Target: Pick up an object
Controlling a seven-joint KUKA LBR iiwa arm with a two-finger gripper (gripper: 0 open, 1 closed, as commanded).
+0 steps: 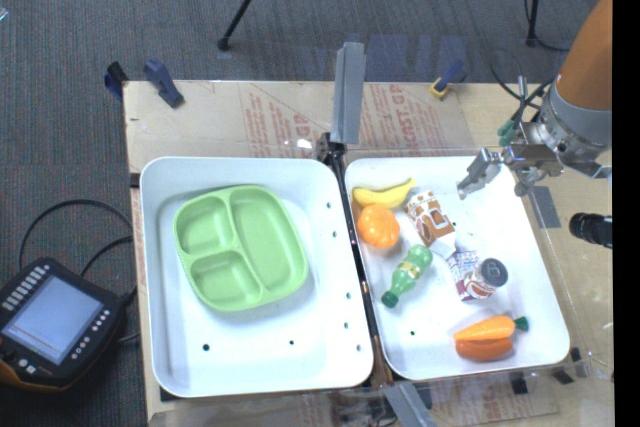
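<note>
Objects for picking are lying in the right bin [540, 260], in the lower right of the frame, and we are looking at six of them. We are seeing a yellow banana [383, 193] curving along the bin's upper left corner, with a round orange fruit [378, 226] touching it just below. A green bottle [407, 275] is lying tilted beside the orange, its cap pointing toward the lower left. A small white and orange carton [431, 217] is resting near the middle, and a crumpled white can [476, 274] with a dark top is sitting just below it. An orange carrot [486, 337] with a green stem is lying near the bin's lower right corner. The gripper [505, 167] is hovering over the bin's upper right edge with fingers spread apart, holding nothing. In the left bin [170, 335] a green divided plate [240, 246] is sitting.
</note>
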